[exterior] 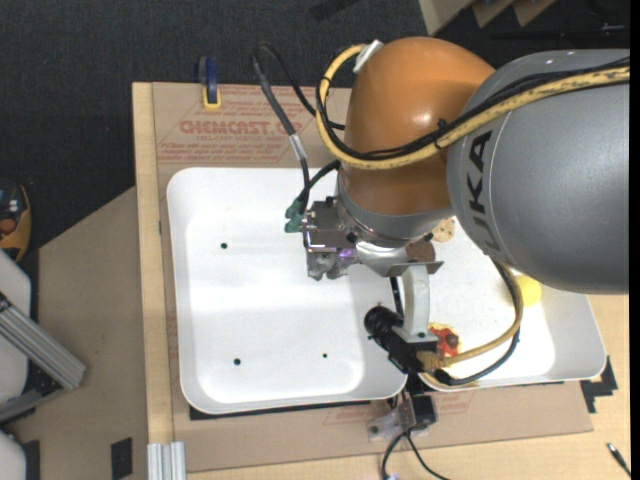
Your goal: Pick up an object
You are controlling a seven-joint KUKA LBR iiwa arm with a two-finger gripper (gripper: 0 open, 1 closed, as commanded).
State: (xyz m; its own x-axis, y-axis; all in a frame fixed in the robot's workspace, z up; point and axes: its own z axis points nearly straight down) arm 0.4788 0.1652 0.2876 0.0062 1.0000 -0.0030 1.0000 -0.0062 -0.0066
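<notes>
Left bin (200, 268): white floor with a few small dark dots. Gripper (326, 256) sits over this bin's upper right part, tucked under the orange wrist band (410, 78); too hidden to tell whether it is clenched, released or grasping. A small tan object (443, 230) peeks out just right of the wrist. Further right, a yellow object (528, 290) lies in the right bin (575, 353), half covered by the grey arm (560, 168), well apart from the gripper.
</notes>
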